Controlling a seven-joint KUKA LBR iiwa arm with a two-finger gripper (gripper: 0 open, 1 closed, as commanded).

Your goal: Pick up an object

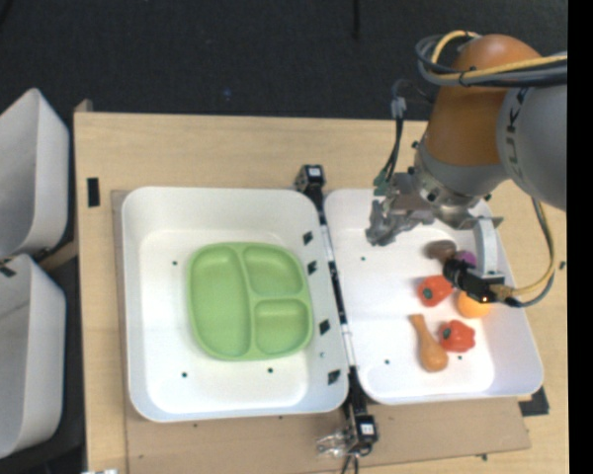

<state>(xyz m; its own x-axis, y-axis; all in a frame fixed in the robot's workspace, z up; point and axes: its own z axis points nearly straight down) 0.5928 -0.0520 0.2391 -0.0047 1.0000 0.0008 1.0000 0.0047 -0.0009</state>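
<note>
Wooden bench [99,363] carries left bin [148,383] and right bin [514,368], apparently touching.

Pale matt wood-look bench [217,151], two smooth glossy white plastic bins [158,383], matt green plastic divided plate [249,299] in the left one, dull grey metal gripper [381,227], glossy orange band [471,107] above it

Two bins sit side by side on the table [99,156]. A divided plate [249,299] lies in the left bin [148,383]. In the right bin [376,363], the toys cluster to the right: a squash [427,344] in front, one tomato [458,336] just right of it, another tomato [434,290] behind. The hand [383,227] hangs over that bin's far left part.
</note>
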